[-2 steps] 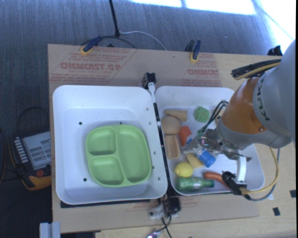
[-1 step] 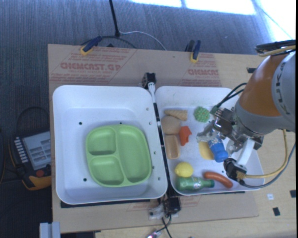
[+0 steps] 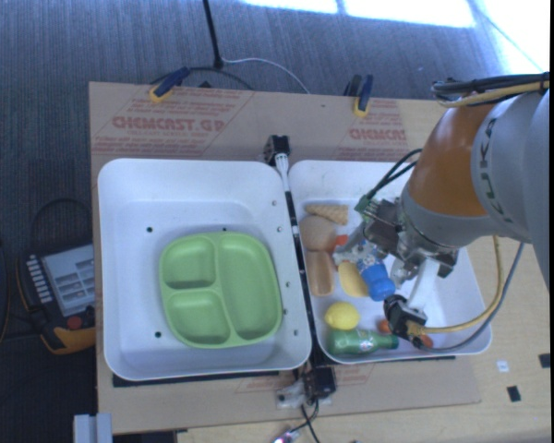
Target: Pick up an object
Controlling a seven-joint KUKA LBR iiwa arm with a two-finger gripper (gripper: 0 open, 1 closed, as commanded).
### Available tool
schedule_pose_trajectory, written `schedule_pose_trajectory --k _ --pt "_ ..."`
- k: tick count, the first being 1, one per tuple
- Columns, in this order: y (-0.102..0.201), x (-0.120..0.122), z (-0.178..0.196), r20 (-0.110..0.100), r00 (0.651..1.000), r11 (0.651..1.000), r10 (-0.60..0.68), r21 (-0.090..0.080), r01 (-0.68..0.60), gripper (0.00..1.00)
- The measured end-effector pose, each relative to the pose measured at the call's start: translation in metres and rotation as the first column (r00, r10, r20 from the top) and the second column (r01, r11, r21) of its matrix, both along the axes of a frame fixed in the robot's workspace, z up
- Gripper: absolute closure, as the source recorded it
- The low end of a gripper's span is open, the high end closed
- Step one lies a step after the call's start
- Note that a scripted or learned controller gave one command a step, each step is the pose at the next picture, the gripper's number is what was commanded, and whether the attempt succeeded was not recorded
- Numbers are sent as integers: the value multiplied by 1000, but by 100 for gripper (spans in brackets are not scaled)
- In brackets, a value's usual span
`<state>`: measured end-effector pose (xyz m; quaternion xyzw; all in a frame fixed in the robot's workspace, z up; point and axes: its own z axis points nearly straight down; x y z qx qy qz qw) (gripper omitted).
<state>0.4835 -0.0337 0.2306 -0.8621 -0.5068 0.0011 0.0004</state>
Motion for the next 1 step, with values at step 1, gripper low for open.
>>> schedule_pose_trajectory --k 1 --pt "1 -1 -32 -2 998 998 -64 0 64 100"
